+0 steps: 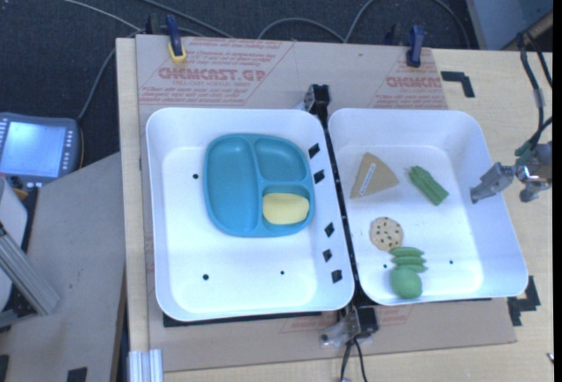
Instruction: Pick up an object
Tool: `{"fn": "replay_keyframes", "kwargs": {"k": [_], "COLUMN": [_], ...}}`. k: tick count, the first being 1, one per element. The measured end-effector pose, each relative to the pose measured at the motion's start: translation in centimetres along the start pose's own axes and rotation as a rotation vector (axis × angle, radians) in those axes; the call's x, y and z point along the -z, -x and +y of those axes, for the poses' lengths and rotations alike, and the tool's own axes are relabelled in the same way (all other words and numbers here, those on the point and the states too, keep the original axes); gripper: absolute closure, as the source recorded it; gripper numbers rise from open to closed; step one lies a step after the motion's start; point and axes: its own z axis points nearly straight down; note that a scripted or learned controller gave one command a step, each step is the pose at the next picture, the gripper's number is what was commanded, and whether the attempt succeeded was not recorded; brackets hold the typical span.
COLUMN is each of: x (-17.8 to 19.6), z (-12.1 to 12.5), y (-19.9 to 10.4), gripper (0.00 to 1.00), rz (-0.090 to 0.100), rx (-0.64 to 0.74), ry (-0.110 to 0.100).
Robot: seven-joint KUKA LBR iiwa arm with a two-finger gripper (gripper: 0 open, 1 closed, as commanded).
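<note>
At the right edge of the right bin (461,235): the tool (490,185), over the rim. Cannot tell if spread or pressed together. Just left of it, near the bin's middle: a green pickle (428,183), lying flat, long way slanting from the far left corner toward the near right corner. Farther left, a tan wedge (373,176). Toward the near edge, a cookie (385,234).
</note>
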Motion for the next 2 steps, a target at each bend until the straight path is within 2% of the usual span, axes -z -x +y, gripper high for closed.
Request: {"fn": "replay_keyframes", "kwargs": {"k": [2], "x": [-11.4], "z": [-0.5], "y": [1.1], "gripper": [0.0], "rz": [0.003], "rx": [-0.001], "ry": [-0.006]}}
